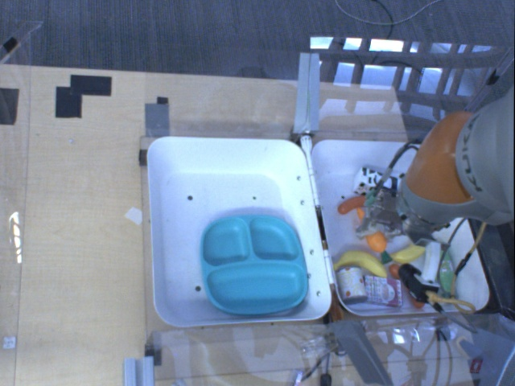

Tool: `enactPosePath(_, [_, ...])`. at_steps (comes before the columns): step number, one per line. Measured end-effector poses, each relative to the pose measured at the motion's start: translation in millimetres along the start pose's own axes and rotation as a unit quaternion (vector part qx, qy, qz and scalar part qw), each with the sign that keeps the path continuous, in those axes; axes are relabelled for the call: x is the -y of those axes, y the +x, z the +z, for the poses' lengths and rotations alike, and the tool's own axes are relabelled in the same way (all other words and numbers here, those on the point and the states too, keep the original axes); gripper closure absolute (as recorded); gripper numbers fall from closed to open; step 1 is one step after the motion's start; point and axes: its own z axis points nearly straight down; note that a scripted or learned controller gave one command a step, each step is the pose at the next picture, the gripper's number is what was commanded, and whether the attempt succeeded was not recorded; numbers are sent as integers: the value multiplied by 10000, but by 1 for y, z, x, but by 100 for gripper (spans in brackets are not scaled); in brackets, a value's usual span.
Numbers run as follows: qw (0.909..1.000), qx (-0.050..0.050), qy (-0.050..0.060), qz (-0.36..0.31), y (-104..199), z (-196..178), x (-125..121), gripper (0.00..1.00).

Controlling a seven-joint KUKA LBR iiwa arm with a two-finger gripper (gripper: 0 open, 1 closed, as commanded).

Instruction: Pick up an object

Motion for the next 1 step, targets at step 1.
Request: enactPosePath(1, [9990,25,84,431,57,-84,-27,100])
